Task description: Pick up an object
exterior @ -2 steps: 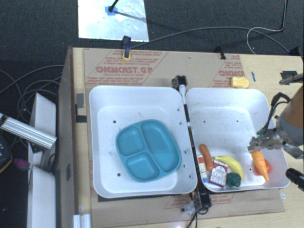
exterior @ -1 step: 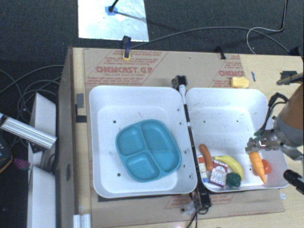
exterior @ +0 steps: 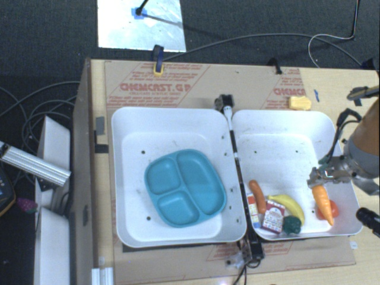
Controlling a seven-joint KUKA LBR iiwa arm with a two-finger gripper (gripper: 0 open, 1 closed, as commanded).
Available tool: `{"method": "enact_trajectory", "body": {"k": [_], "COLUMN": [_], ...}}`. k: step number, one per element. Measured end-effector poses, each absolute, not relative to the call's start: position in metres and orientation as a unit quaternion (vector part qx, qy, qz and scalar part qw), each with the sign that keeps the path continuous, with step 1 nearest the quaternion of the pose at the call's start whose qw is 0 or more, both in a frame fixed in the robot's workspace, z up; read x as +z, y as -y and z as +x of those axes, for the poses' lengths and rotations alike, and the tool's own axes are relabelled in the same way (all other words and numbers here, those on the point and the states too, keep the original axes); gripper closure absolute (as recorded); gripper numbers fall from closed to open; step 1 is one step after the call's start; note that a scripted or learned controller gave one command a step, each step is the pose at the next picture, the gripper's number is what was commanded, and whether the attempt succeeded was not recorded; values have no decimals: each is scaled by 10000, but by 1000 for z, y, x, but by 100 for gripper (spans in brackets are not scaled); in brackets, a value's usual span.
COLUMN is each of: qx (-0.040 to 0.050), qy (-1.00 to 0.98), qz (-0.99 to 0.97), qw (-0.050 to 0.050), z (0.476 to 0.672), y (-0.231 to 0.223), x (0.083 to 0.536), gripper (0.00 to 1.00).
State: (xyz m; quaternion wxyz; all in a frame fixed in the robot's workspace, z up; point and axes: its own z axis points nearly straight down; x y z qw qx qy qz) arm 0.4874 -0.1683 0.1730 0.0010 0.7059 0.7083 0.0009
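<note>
The bench [exterior: 196, 79] is a tan board printed with red lettering, set on a dark carpeted floor [exterior: 47, 34] that fills the upper and left parts of the frame. A reflective sheet [exterior: 139, 16] lies on the floor at the upper left, and black cables [exterior: 255, 37] run across the top toward the right. A metal bar [exterior: 35, 164] and a pale panel stand at the left edge. Two white bins sit side by side: the left bin [exterior: 133, 129] holds a blue divided plate [exterior: 185, 187]; the right bin [exterior: 285, 135] holds items grouped at its lower edge, namely a small sausage [exterior: 257, 195], a red-and-white packet [exterior: 273, 217], a banana [exterior: 290, 205], a dark green piece [exterior: 291, 225] and a red item [exterior: 333, 209]. A yellow block [exterior: 300, 103] rests on the board above the right bin. The gripper [exterior: 323, 180] is at the right rim of the right bin, lower right of the frame, and an orange carrot [exterior: 323, 203] hangs upright directly beneath it, its top meeting the fingers; the fingers appear closed on the carrot's top.
</note>
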Motion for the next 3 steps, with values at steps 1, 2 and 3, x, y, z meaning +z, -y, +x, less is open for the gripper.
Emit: {"method": "enact_trajectory", "body": {"k": [1,2,3], "qx": [6,10,10], "qy": [-7087,-7087,-7089], "qz": [7055,7055,7053], "qw": [6,8,4], "z": [527,563,549], "y": [160,92,38], "x": [175,206,232], "gripper": [100,100,100]}}
